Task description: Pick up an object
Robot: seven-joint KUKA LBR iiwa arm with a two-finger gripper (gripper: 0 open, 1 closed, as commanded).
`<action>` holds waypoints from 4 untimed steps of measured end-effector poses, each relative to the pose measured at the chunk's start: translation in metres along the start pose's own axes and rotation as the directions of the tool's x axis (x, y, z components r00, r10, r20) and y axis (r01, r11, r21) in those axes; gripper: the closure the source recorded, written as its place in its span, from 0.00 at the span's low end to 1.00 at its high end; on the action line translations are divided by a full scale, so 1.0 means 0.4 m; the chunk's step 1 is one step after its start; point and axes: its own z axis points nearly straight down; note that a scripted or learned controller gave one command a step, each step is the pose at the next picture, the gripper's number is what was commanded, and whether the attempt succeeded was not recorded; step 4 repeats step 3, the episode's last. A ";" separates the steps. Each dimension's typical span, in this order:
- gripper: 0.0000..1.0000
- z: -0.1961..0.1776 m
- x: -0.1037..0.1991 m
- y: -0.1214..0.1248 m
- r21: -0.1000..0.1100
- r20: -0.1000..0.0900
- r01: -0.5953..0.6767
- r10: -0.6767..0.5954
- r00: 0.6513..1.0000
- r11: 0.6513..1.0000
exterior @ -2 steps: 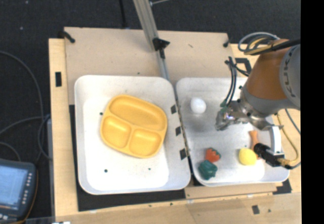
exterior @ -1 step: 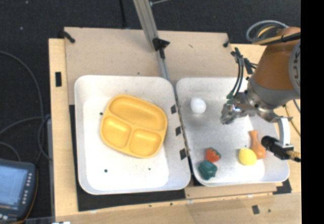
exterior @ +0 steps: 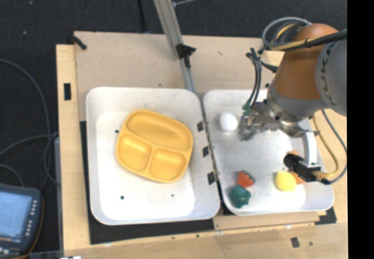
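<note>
- While the grey arm (exterior: 304, 79) with its orange band reaches in from the right, its gripper (exterior: 248, 129) hangs low over the right bin (exterior: 234, 100), just beside a white egg-shaped object (exterior: 228, 121).
- Whether the gripper is parted or closed cannot be told from this angle, and nothing is seen between its tips.
- Near the front of the right bin lie a red-orange object (exterior: 245, 179) and, touching it on the near side, a dark green object (exterior: 239, 195).
- Further right in the same bin sits a yellow object (exterior: 285, 181), with a small orange object (exterior: 300, 178) partly hidden just beside it, under a black part of the arm's gear.
- Centred in the left bin (exterior: 105, 106) is a yellow divided plate (exterior: 154, 145) with three compartments, one long and two smaller.
- Both bins stand side by side on the pale wooden tabletop (exterior: 128, 59), and a slanting metal pole (exterior: 166, 6) rises behind them.
</note>
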 end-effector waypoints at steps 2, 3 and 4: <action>1.00 -0.008 0.238 -0.005 0.003 0.000 0.000 0.000 1.000 1.000; 1.00 -0.002 0.355 -0.017 0.005 0.000 0.000 0.000 1.000 1.000; 1.00 -0.002 0.355 -0.017 0.005 0.000 0.000 0.000 1.000 1.000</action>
